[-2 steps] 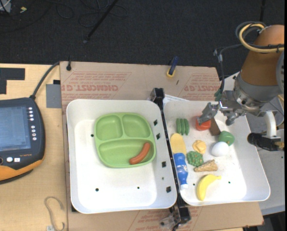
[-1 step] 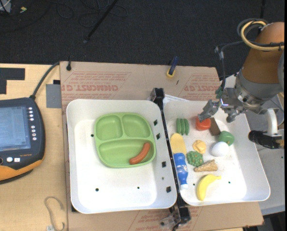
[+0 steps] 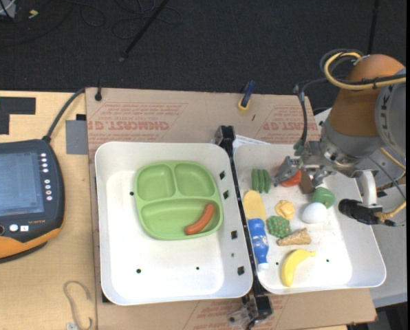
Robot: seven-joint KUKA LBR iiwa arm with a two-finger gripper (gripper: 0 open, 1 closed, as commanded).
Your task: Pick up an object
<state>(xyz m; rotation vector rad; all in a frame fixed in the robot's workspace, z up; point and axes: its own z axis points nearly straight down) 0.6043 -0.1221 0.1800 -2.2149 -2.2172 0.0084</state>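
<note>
While fingers [image 3: 296,175] clamp red object [image 3: 292,179] — right bin [image 3: 370,270] near edge bare — toys crowd left.

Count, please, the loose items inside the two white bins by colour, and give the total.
Green: 4, plate, beans, bumpy piece, round piece
Yellow: 3, banana, bar, small piece
Red or orange: 2, sausage, red piece
White: 1, ball
Blue: 1, tube
Tan: 1, wedge
Total: 12

Glossy white plastic bins [image 3: 122,267]; matt green plastic tray [image 3: 157,184]; brown cardboard underlay [image 3: 157,115]
</note>
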